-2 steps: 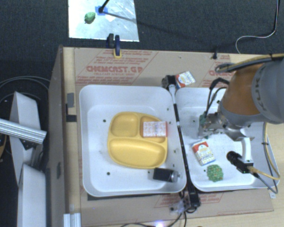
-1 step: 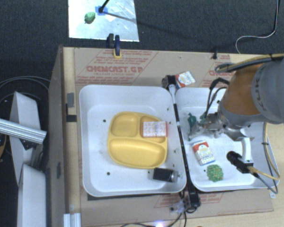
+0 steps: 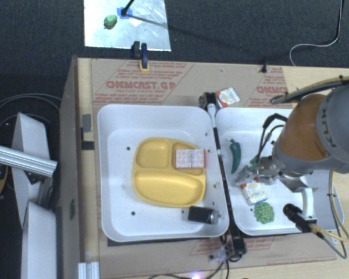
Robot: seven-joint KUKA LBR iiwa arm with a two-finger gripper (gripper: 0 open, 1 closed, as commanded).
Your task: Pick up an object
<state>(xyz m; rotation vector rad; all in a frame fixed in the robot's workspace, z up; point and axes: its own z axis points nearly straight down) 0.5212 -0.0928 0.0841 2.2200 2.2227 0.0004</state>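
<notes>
In the right bin (image 3: 244, 118), the gripper (image 3: 251, 173) hangs near the left wall, jaws in a state I cannot tell, just above a small packet (image 3: 255, 193) beside a green pepper (image 3: 235, 153).

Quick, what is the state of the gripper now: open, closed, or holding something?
Gripper: cannot be told. It hangs low in the right bin, just above the small printed packet.
</notes>
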